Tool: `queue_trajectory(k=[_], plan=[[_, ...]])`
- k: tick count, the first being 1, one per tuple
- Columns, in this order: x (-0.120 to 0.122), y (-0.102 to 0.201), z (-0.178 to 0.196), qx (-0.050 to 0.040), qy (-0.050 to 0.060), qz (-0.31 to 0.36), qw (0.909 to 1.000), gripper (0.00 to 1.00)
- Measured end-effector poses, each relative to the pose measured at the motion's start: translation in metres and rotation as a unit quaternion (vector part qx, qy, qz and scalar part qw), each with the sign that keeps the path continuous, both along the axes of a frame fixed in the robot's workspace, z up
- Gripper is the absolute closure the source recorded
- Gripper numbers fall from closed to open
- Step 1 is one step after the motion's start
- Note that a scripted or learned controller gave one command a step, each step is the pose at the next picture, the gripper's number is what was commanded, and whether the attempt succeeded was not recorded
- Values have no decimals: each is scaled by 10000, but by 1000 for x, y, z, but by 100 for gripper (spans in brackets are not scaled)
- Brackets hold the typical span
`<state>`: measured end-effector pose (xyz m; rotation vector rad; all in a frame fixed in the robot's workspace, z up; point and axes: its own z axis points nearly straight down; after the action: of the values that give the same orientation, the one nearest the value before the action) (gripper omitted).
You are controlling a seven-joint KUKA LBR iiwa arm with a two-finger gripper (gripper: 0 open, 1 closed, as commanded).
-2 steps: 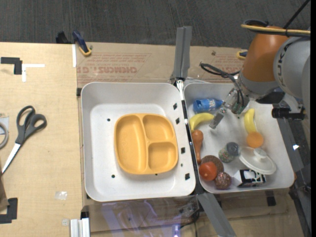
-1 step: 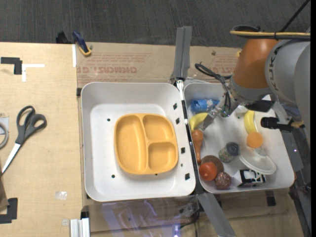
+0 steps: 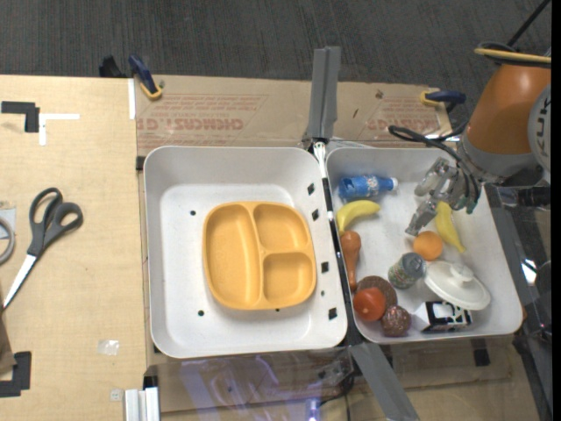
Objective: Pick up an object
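Right bin (image 3: 504,318) near end: white lid (image 3: 456,285), red tomato (image 3: 369,303), orange (image 3: 428,246) mid-bin, claw (image 3: 429,207) directly above it, fingers spread, gripping nothing, yellow banana (image 3: 450,226) just right, blue bottle (image 3: 366,185) far left, left bin (image 3: 166,261) holding yellow divided plate (image 3: 259,254), scissors (image 3: 39,231) on tabletop (image 3: 70,323).

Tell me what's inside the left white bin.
The left bin holds one yellow divided plate with three compartments, lying flat near its middle. The bin floor beneath the plate is covered, so anything under it cannot be seen.
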<state>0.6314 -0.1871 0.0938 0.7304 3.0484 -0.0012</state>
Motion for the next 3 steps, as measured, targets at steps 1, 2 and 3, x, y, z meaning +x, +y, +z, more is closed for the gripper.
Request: queue_trajectory(k=[1,2,3], plan=[[2,0,10,-1,-26,-8,10000,100],[18,71,144,9,15,-49,10000,100],[-15,52,9,7,26,1199,9928,100]])
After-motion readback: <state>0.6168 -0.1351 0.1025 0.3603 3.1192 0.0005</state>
